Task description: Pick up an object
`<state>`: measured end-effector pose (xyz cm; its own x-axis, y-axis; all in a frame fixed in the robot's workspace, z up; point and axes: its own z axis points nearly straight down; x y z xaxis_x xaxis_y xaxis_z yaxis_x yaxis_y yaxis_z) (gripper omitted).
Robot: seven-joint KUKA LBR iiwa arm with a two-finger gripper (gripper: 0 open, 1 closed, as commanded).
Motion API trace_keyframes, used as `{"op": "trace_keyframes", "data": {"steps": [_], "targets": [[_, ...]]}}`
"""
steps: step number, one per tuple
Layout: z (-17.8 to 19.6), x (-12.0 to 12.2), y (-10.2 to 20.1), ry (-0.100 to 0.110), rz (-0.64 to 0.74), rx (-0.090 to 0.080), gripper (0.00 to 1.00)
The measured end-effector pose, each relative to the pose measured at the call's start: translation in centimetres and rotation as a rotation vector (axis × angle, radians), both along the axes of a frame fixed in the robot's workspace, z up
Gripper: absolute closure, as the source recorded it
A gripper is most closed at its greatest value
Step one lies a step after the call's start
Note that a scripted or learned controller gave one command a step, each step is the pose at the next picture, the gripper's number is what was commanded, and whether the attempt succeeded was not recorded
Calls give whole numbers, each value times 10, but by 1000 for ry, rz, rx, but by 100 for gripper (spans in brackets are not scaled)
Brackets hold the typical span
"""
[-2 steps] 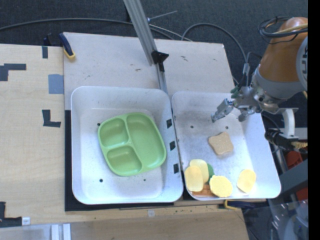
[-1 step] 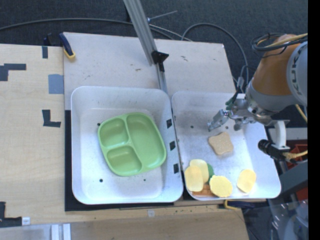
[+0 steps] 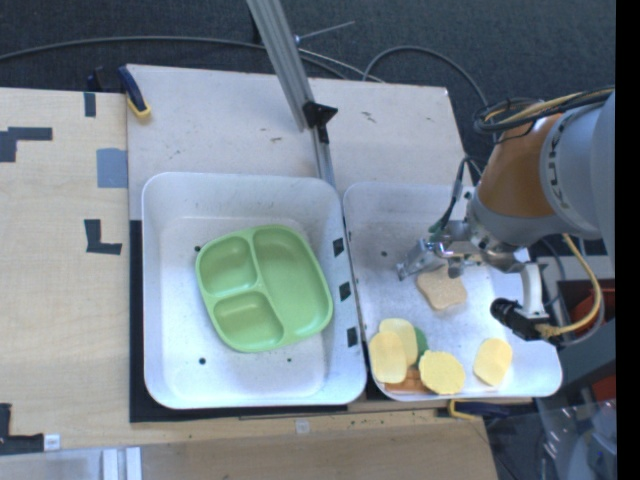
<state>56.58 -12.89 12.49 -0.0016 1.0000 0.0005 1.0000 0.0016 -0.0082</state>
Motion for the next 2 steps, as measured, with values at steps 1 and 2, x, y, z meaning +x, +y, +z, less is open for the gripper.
{"op": "trace_keyframes", "data": {"steps": [1, 2], "targets": [[14, 1, 0, -5, 1, 0, 100], [76, 1, 4, -13, 1, -2, 100]]}}
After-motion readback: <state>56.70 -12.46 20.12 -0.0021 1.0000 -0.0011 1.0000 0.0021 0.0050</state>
